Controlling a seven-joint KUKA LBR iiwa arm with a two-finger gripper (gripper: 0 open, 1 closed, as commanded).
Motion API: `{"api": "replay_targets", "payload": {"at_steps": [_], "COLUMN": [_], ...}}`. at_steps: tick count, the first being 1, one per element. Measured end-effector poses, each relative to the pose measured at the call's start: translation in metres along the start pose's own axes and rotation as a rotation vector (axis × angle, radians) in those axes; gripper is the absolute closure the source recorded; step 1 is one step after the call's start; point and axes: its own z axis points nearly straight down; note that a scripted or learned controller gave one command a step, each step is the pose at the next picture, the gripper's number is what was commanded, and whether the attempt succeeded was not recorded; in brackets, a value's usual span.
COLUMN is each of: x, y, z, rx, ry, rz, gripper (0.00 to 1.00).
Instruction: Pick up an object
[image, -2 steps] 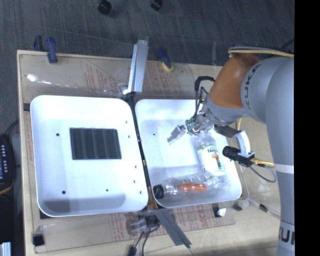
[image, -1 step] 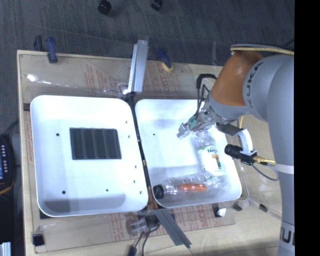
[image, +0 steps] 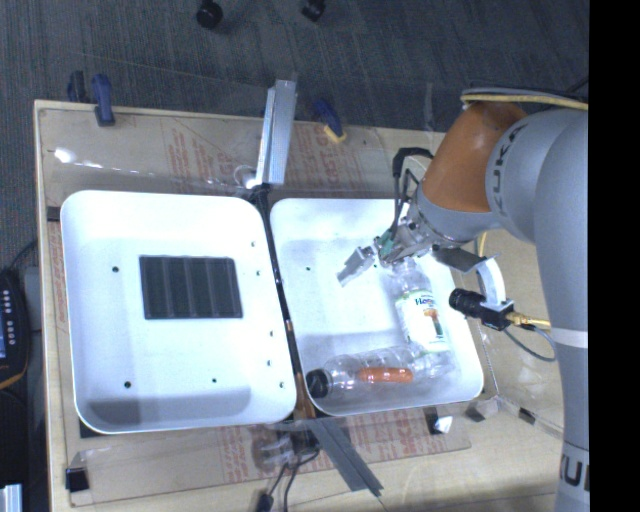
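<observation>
1. Two white bins sit side by side; the left bin (image: 90, 300) holds a dark ribbed panel (image: 190, 287).
2. In the right bin (image: 310, 260), a clear bottle (image: 420, 310) with a white label lies near the right wall.
3. A second clear bottle (image: 375, 375), black-capped with an orange patch, lies along the near wall.
4. The gripper (image: 385, 250) hovers just above the first bottle's top; whether it is parted or closed, I cannot tell.

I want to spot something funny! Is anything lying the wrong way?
Both clear bottles are tipped over in the right bin: one with a white label, one with an orange label along the near wall. Nothing looks spilled.
</observation>
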Motion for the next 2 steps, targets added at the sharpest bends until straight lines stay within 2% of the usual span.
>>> {"api": "replay_targets", "payload": {"at_steps": [1,2], "x": [-0.016,-0.016], "y": [-0.028,-0.02], "z": [-0.016,0.046], "rx": [-0.001,-0.001], "ry": [0.0,0.005], "rz": [0.041,0.184], "gripper": [0.0,0.0]}}
